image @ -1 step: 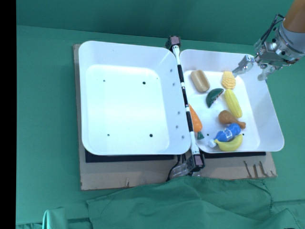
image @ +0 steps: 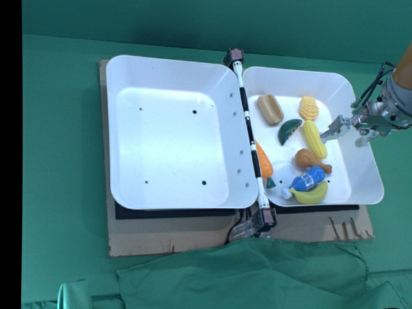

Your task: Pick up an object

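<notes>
Two shallow white bins sit side by side on a cardboard sheet (image: 193, 237) laid over the green-covered tabletop (image: 58, 140). The left bin (image: 119, 108) shows a bare white floor with a few small dark holes. A black-and-white striped bar (image: 248, 127) runs along the seam between the two bins, ending in a clamp (image: 256, 223) at the near edge.

The right bin (image: 364, 172) holds the toy foods. A brown bread roll (image: 270, 109) lies toward the far left of the bin; just beside it to the right is a yellow corn cob (image: 308, 107). A dark green wedge, perhaps a melon slice (image: 289, 131), lies below the roll. A long pale yellow piece (image: 314, 139) stretches down from the corn. Below that is a brown drumstick (image: 311, 159), and near the bin's front edge a blue bottle (image: 306, 180) rests against a yellow banana (image: 310, 194). An orange carrot (image: 263, 161) lies along the bin's left wall, beside the striped bar.

The arm (image: 402, 82) enters from the right, its orange band at the frame edge. The claw (image: 349, 132) hangs over the right part of the right bin, its two fingers spread apart, with one fingertip (image: 333, 131) close to the long yellow piece. Nothing lies between the fingers. A fold of loose green cloth (image: 257, 275) bunches across the foreground.
</notes>
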